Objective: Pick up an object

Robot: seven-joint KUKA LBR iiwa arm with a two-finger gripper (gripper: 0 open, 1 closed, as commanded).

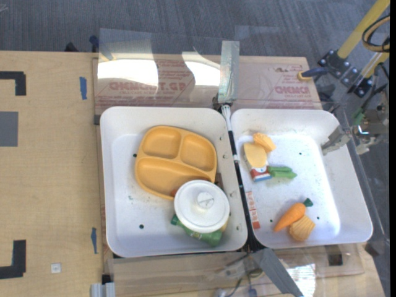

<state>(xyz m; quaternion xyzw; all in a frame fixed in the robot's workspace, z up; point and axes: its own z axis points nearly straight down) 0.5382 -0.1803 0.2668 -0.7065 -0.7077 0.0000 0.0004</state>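
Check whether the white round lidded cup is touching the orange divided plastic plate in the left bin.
Touching. The camera view shows the white round lidded cup overlapping the near edge of the orange divided plastic plate, with no bin floor visible between them.

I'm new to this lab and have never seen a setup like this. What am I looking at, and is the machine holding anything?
This is one camera fixed above a bench, looking down at a slant on two shallow white bins. The left bin holds an orange divided plate and a white lidded cup with green showing beneath it. The right bin holds small toy foods: a toy carrot, a tan ridged piece touching it, a yellow-orange piece, and a green and red item. The robot arm reaches in from the right; its gripper sits at the right bin's upper right edge. I see nothing between its fingers, so nothing appears held.
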